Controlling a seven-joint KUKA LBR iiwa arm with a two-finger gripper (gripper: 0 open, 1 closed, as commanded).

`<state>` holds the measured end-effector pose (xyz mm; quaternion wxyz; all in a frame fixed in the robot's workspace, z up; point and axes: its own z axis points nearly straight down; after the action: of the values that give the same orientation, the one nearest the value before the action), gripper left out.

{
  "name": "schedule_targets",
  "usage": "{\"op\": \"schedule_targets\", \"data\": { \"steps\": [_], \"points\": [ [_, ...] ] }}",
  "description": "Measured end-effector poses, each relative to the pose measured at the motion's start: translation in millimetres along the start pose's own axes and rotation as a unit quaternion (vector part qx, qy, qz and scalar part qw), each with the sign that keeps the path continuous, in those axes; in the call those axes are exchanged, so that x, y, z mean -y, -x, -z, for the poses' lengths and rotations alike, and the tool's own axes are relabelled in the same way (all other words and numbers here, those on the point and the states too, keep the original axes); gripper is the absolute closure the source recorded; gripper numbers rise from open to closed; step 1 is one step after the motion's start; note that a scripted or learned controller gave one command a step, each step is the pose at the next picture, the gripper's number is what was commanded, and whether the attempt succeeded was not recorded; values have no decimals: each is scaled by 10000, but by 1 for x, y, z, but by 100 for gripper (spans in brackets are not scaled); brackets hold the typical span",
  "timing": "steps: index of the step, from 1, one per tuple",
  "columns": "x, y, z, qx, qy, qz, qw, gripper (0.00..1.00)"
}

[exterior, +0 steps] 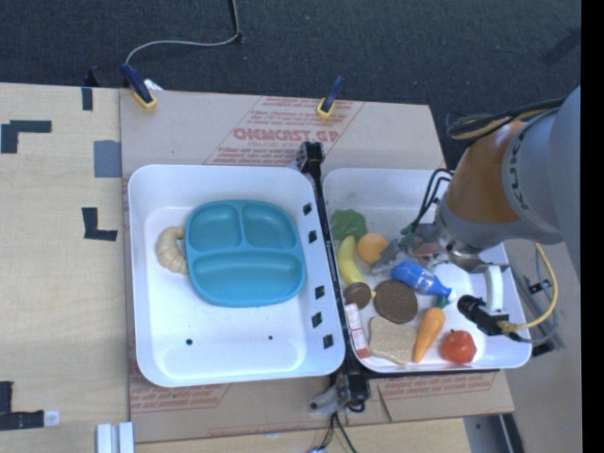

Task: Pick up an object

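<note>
Gripper (422, 245) sits low inside the right bin (396, 185), and I take that bin as my landmark. From my remote seat I cannot tell its state: the wrist hides the tips. It hangs just above a blue bottle (420, 278) near the bin's middle, but I cannot see contact. Also in this bin: green lettuce (348, 223) toward the far left, a yellow banana (347, 259) along the left wall, an orange fruit (372, 246) beside it, a brown round cookie (395, 301), a bread slice (392, 339), a carrot (427, 332) and a red tomato (458, 346) along the near edge. Left of this bin, the second bin (160, 347) holds a blue divided plate (244, 252) and a tan pastry (171, 249).
</note>
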<state>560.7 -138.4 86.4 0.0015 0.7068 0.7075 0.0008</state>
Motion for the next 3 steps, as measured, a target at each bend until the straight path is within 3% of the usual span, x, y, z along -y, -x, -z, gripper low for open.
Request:
{"op": "schedule_targets", "data": {
  "steps": [1, 2, 3],
  "points": [
    [-39, -31, 0, 21, 9, -4, 10000, 0],
    [-84, -36, -1, 30, 3, -11, 10000, 0],
    [-83, -36, 9, 11, -54, -11, 10000, 100]
  ]
}}
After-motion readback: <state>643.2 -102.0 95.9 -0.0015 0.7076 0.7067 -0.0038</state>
